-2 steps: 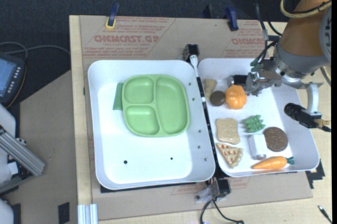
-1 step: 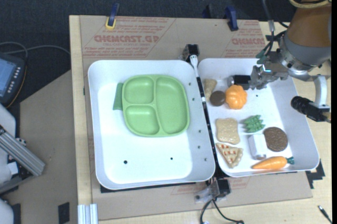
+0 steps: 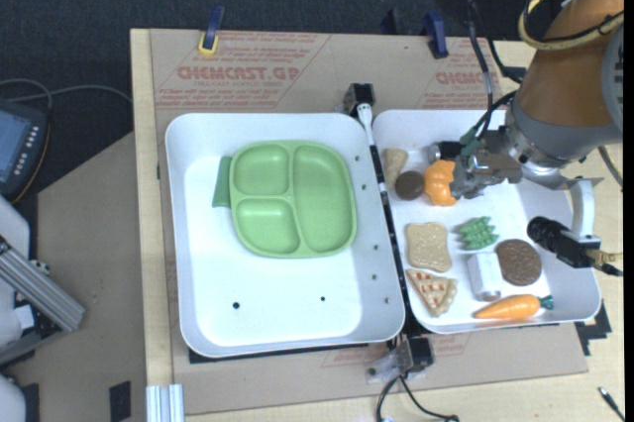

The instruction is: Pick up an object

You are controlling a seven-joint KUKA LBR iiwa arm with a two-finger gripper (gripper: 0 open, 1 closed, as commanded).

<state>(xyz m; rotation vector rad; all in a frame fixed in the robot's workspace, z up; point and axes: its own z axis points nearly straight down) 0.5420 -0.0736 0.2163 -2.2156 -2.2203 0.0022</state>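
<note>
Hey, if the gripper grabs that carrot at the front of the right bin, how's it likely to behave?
The carrot looks like rigid toy food, so probably stiff and light. Its tapered, rounded body may roll or slide out of a pinch. It lies along the right bin rim, which may hamper approach.

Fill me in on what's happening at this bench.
A grey and orange arm reaches into the right bin, its gripper down at a small orange pumpkin-like toy. Whether it has hold of the toy can't be told. Around it lie toy foods: a bread slice, a pizza wedge, a carrot, green peas and a brown patty. The left bin holds a green divided plate.
</note>
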